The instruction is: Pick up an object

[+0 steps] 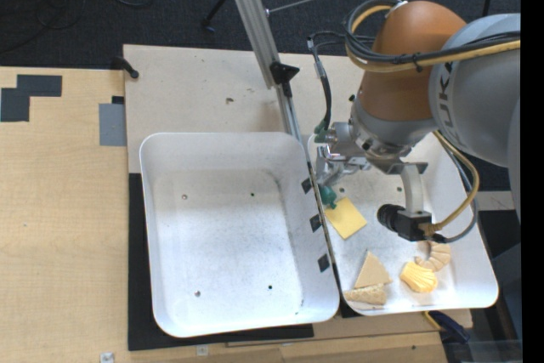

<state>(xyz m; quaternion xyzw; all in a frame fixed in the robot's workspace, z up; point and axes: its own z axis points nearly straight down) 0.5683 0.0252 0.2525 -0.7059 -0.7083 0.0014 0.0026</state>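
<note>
Background: dark carpet with loose cables lies beyond the far edge of the bench [59, 208], whose left part is pale wood with grey patches.
Bench top: a beige board sits behind the two bins, and a black mat shows under the left bin's near and left edges.
Left bin [161, 174]: white, shallow, with rounded corners; its floor carries small dark specks and a greyish scuffed patch.
Right bin [476, 285]: white, touching the left bin along a shared edge marked by small black clips; much of it is covered by the arm.
Metal rail [255, 21]: a silver bar slants from the top of the view down toward the seam between the bins.
Arm [416, 38]: grey with an orange dome, it comes in from the right and hangs over the far part of the right bin, with black and yellow cables looped about it.
Gripper [327, 183]: it sits low beside the seam, just above the yellow square; whether it is parted or closed I cannot tell, and nothing can be seen held in it.
Yellow square [347, 219]: a flat yellow piece lying in the right bin near the seam, with a small green bit [328, 197] at its upper left corner.
Tan wedges [371, 278]: two triangular pieces lie together by the near rim of the right bin.
Yellow lump [418, 277]: a ridged yellow piece just right of the wedges.
Pale curved piece [437, 256]: it touches the yellow lump's far side, beneath a black cylinder [399, 221] on the arm.
</note>
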